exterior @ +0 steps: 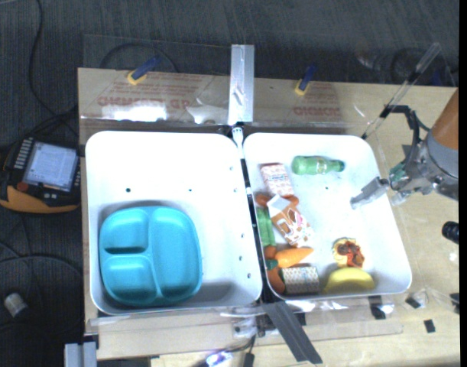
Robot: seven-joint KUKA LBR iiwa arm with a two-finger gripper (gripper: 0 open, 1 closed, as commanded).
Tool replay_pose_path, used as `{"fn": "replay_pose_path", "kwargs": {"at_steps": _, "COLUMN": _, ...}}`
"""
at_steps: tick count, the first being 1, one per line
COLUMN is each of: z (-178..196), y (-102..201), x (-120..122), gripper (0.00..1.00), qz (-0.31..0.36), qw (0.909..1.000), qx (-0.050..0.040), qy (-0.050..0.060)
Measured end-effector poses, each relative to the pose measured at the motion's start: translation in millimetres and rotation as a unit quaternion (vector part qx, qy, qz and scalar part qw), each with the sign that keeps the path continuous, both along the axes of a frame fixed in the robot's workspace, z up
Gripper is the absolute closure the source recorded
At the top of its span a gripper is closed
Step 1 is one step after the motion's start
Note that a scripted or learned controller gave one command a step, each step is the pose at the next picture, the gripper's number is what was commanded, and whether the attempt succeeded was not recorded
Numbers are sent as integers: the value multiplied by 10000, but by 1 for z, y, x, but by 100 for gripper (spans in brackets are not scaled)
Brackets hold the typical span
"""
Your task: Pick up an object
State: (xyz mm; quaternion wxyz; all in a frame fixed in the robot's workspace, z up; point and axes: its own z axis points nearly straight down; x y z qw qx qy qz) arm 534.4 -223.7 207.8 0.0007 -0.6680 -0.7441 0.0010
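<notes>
Camera view, read from the left: the left bin (164, 147) is occupied at its 7 o'clock corner by a blue divided plate (150, 252), which plays no part in the pick. In the right bin (386, 228), the candidates are crowded along the 9 o'clock wall: a small carton (277, 179), a printed packet (289, 222), an orange carrot-like piece (294, 256) and a striped block (300, 279), all touching or overlapping. A green bottle (318, 165) is laid on its side near 12 o'clock, well apart from the rest. A banana (349, 280) with a small mixed toy (348, 251) just above it is seen at 5 o'clock. The gripper (368, 195) is poised at the bin's 3 o'clock edge, nothing is seen between its fingers, and how far they are parted cannot be told. An isolated target is judged best: the bottle, approached from above with the fingers set across its short axis. The crowded pile is better avoided, since neighbours could be caught or pushed
</notes>
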Motion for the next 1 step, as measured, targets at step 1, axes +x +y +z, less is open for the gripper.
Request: {"fn": "replay_pose_path", "kwargs": {"at_steps": 1, "z": -51, "y": 19, "x": -44, "gripper": 0, "qz": -13, "qw": 10000, "qx": 8, "qy": 7}}
